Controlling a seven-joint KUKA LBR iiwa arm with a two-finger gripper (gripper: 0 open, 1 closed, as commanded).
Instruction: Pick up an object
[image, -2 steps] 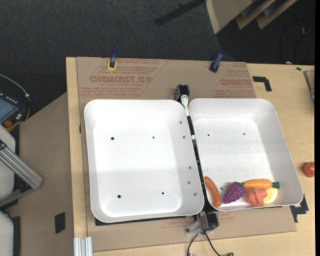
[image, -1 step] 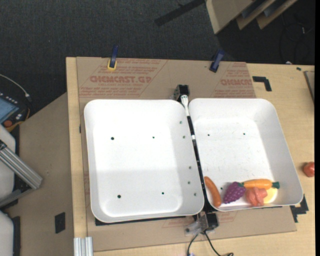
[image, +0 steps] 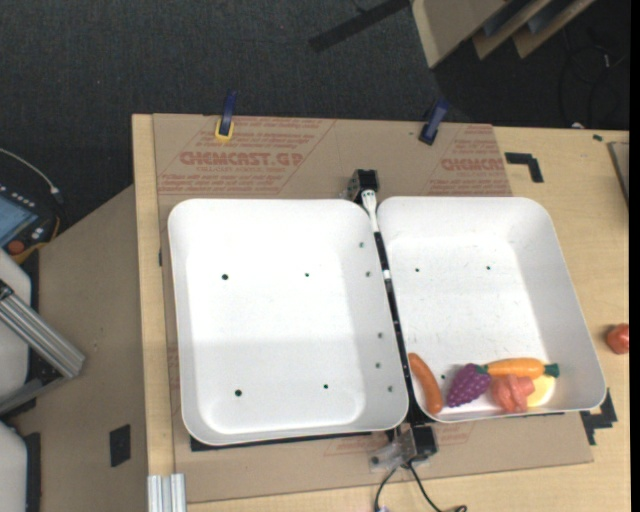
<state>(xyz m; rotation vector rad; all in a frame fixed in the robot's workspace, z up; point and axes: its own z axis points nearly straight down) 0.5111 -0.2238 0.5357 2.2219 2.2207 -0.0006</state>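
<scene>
Toy foods lie along the front edge of the right bin (image: 520, 250). An orange sausage-shaped piece (image: 425, 382) rests against the bin's front left wall. Beside it sits a purple grape bunch (image: 467, 385). An orange carrot with a green tip (image: 521, 368) lies to the right of the grapes, above a red piece (image: 510, 392) and a pale yellow piece (image: 541, 392).
The left bin (image: 200, 300) stands beside the right one on a brown cardboard sheet (image: 300, 150). A small red object (image: 618, 339) lies on the bench outside the right bin. Blue clips (image: 434, 120) hold the cardboard's far edge.
</scene>
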